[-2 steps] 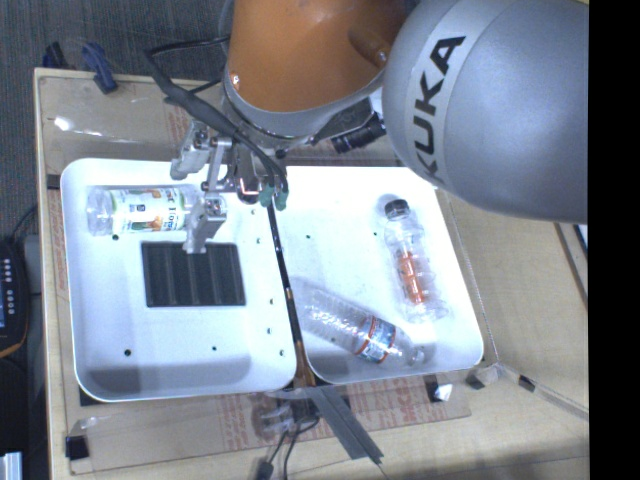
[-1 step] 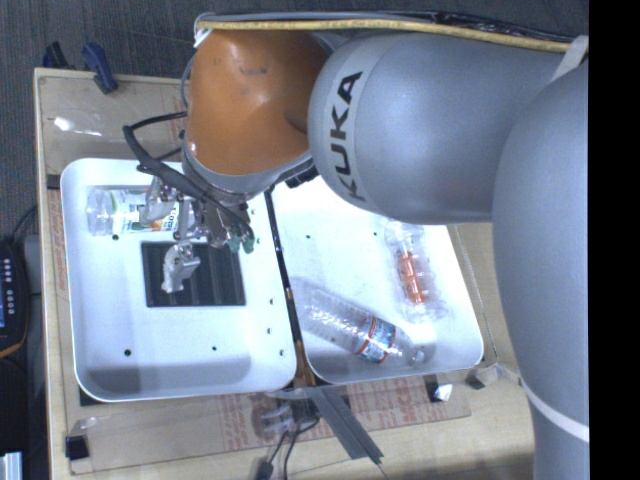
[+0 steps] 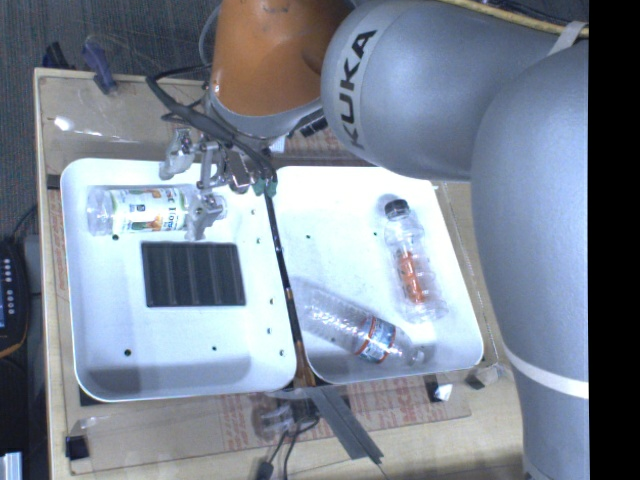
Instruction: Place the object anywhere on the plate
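The grey arm (image 3: 480, 98) reaches in from 3 o'clock across the top of the view, its orange band (image 3: 265, 43) sitting above the wrist at 12 o'clock. The gripper (image 3: 205, 193) hangs over the upper part of the left bin (image 3: 100, 358), near the divide between the two bins. Whether its fingers are released or clenched cannot be told.

Just beside the gripper, toward 9 o'clock, a clear bottle with a white label (image 3: 140, 211) lies on its side along the bin's upper edge. Below it, at the bin's middle, rests a dark ribbed plate (image 3: 193, 274); bottle and plate lie near each other. White floor runs open from the plate toward 6 o'clock.

In the right bin (image 3: 330, 208), a bottle with orange contents (image 3: 410, 263) lies near the 3 o'clock wall, and a crumpled clear bottle (image 3: 360, 330) lies along the 6 o'clock edge. The worktop (image 3: 55, 118) frames both bins.
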Controlling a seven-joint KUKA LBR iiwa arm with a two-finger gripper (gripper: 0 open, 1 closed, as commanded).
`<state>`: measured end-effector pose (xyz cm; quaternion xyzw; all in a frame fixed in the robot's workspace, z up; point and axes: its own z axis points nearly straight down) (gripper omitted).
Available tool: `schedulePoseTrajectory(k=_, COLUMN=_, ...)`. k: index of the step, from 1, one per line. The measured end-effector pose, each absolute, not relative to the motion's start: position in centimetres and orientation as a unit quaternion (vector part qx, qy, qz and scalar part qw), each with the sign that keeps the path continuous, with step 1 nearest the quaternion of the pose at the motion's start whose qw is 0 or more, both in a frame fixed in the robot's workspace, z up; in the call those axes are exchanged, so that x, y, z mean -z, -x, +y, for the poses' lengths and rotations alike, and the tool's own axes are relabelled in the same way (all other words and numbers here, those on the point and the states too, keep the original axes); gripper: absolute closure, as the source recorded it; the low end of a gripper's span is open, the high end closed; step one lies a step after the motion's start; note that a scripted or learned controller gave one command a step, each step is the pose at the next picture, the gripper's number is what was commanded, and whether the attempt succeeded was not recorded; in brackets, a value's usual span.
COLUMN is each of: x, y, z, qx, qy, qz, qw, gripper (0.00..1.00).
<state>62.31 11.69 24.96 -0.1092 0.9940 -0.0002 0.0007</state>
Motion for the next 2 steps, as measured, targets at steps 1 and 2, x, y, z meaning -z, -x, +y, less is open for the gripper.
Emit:
schedulePoseTrajectory(k=1, x=-16.4, y=-63.4, z=14.7, qx=-0.0003, qy=0.271, qz=0.962, qw=-0.001, gripper=0.00)
schedulePoseTrajectory(k=2, x=-9.6, y=-63.2, z=10.9, qx=0.0009, qy=0.521, qz=0.854, qw=0.004, gripper=0.00)
